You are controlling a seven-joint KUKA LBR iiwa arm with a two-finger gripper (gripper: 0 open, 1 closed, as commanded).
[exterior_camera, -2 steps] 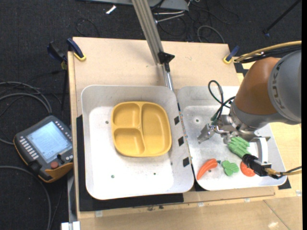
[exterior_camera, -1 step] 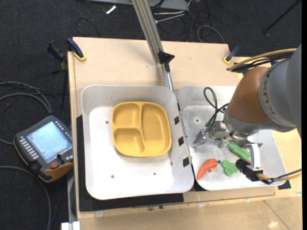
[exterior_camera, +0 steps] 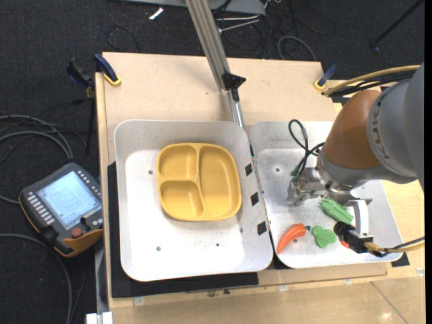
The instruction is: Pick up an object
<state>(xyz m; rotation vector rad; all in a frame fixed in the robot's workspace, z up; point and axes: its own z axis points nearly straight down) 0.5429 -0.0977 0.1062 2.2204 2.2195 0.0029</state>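
Nearest the camera, along the front of the right bin (exterior_camera: 283, 147), lie the small things the arm could take: an orange carrot-shaped toy (exterior_camera: 291, 235), a small green toy (exterior_camera: 325, 236) beside it, and a longer green piece (exterior_camera: 337, 211) a little farther back. The gripper (exterior_camera: 302, 189) hangs low over the right bin's floor, and its fingers are hidden under the wrist and its cabling, so I cannot tell whether they are apart, together or clamped on anything. Relative to those fingers, the carrot toy sits just toward the camera, the small green toy toward the camera and to the right, and the longer green piece close by on the right, partly under the arm's housing. Well off to the left of the fingers, in the left bin (exterior_camera: 135, 181), rests a yellow divided tray (exterior_camera: 200, 181) with three compartments, all bare. Judging by how things lie, the pick is not yet done: every toy rests on the bin floor and nothing is seen lifted, so closing on one item and raising it remains. No brand, label or legible writing can be made out; the handheld pendant (exterior_camera: 64, 206) off the bench's (exterior_camera: 169, 86) left side has a lit screen, but its text is too small to read.
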